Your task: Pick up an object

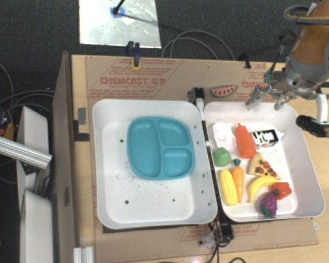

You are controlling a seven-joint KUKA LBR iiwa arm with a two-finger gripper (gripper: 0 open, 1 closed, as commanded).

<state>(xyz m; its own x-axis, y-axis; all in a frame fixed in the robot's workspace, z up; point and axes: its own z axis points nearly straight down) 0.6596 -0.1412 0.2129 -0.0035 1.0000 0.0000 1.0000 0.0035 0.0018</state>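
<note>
while the arm reaches in from the right, everything sits as follows.
arm: grey with an orange band, at the upper right, above the far edge of the right bin.
end effector (pixel 268 96): hangs over the far rim of the right bin; its two fingers (pixel 254 99) are spread apart with nothing between them.
bench (pixel 153 78): brown board under both bins, printed with red lettering.
left bin (pixel 112 201): white, shallow, holds a teal divided plate (pixel 160 147) near its middle.
right bin (pixel 307 174): white, shallow, touching the left bin along a central seam; holds the toys.
orange bottle (pixel 244 140): lies near the middle of the right bin's far half, closest toy to the end effector but well apart from it.
black and white card (pixel 265 138): just beside the bottle, on its right.
white cloth (pixel 222 131): left of the bottle.
green apple (pixel 222 156): below the cloth, near the left wall.
corn (pixel 227 187): yellow, beside the carrot (pixel 238 181), both lying lengthwise.
pizza slice (pixel 262 167): right of the carrot.
banana (pixel 259 186): below the pizza slice.
red pepper (pixel 282 190): touching the banana's right end.
purple grapes (pixel 269 204): at the near edge, just below the pepper.
watermelon slice (pixel 223 91): on the bench, beyond the right bin.
blue clamp (pixel 134 52): on the bench's far edge.
</note>
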